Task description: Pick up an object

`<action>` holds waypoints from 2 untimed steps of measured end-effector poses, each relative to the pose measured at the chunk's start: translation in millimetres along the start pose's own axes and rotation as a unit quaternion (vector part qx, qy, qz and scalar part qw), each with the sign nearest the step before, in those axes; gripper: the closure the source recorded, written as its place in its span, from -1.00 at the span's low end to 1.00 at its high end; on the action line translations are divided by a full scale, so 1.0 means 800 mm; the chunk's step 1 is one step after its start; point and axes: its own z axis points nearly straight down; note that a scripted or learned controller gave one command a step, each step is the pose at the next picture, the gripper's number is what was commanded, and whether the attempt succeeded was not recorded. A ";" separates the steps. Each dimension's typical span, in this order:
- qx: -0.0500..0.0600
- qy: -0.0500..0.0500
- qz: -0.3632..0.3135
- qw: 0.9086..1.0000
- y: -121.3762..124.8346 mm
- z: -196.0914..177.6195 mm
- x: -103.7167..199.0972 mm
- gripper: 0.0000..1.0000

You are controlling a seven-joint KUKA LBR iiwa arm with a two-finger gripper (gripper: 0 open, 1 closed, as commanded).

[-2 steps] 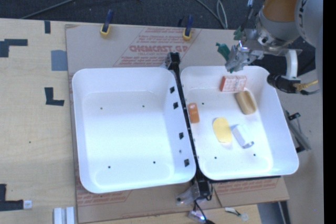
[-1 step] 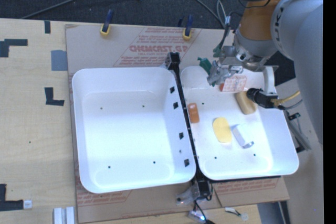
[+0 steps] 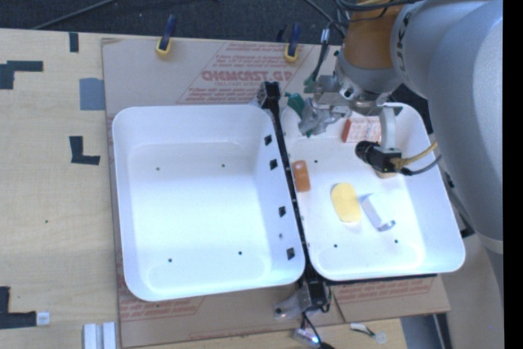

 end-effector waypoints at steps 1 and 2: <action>-0.001 0.000 0.000 1.000 -0.001 -0.001 0.041 1.00; -0.001 0.000 0.000 1.000 0.008 -0.001 0.089 1.00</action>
